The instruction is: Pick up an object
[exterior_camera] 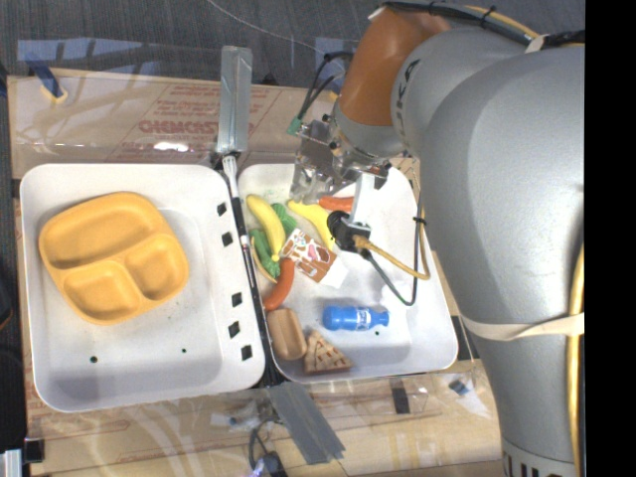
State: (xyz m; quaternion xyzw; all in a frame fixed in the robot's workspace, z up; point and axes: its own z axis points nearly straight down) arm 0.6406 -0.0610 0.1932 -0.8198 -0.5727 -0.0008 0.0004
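Hand (pixel 316 182) hangs over the right bin's (pixel 422 341) banana (pixel 260 217); whether it's spread, I cannot tell.

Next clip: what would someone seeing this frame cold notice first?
The big grey arm with its orange band fills the right side, its gripper low over the far end of the right bin. That bin holds a jumble of toy food: a banana, a carton and a blue bottle. In the left bin a yellow divided tray lies alone.
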